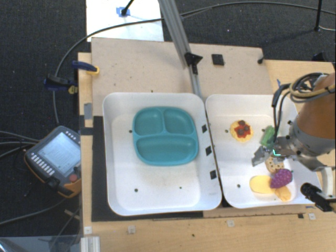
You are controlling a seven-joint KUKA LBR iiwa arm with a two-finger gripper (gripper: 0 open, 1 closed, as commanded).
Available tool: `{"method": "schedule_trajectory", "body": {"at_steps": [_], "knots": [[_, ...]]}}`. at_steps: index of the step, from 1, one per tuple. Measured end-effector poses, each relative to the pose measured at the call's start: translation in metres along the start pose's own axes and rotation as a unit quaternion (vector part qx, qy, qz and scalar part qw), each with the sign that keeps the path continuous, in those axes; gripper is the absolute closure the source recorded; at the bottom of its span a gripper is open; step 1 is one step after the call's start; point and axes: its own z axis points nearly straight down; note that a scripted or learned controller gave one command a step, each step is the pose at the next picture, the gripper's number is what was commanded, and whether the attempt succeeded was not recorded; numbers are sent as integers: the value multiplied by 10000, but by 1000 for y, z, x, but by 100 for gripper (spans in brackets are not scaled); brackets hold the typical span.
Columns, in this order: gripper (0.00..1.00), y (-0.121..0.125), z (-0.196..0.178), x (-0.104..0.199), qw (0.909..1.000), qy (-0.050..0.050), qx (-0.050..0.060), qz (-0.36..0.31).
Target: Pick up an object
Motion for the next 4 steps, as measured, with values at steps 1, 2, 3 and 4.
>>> {"method": "schedule_trajectory", "body": {"at_steps": [1, 2, 3, 4], "knots": [[0, 1, -1, 0, 10000, -2, -13, -1], [0, 1, 62, 1, 10000, 5, 7, 11], [0, 3, 99, 0, 10000, 4, -22, 14], [100, 6, 86, 1, 10000, -2, -70, 6]]}}
